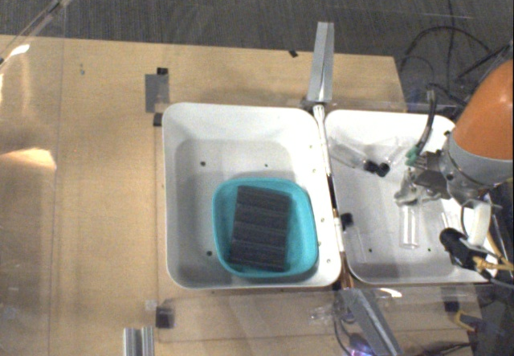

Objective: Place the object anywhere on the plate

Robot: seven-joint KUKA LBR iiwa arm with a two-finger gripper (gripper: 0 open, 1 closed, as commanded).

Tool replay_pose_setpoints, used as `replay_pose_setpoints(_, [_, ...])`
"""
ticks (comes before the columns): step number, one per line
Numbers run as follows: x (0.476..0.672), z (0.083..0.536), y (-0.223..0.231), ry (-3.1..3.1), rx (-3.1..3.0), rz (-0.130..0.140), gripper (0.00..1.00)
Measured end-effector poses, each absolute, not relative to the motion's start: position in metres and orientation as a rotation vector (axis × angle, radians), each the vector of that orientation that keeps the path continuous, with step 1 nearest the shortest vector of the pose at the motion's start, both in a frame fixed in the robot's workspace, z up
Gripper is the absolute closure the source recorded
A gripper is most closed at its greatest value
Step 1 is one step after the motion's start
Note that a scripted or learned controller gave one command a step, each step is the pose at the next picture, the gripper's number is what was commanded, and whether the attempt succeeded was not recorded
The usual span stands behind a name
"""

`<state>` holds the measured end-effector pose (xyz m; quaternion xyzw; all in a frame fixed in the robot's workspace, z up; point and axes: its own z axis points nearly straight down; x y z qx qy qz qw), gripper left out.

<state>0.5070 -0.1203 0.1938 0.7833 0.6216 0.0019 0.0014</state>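
Note:
A square teal plate (303,218) sits in the left bin (185,186), toward its front. A dark grey ribbed block (259,227) lies flat on the plate, covering most of its middle. My gripper (414,187) hangs over the right bin (361,254), well to the right of the plate and apart from the block. Just below the gripper a small clear tube (409,227) lies on the bin floor.
A clear syringe-like item with a dark tip (363,161) lies at the back of the right bin. The raised divider (329,186) separates the two bins. The arm's orange band (490,117) and cables crowd the right side.

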Motion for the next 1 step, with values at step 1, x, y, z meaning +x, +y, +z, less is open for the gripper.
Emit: replay_pose_setpoints(1, [0.533,0.1849,-0.0653,2.052,2.374,0.006,1.0])
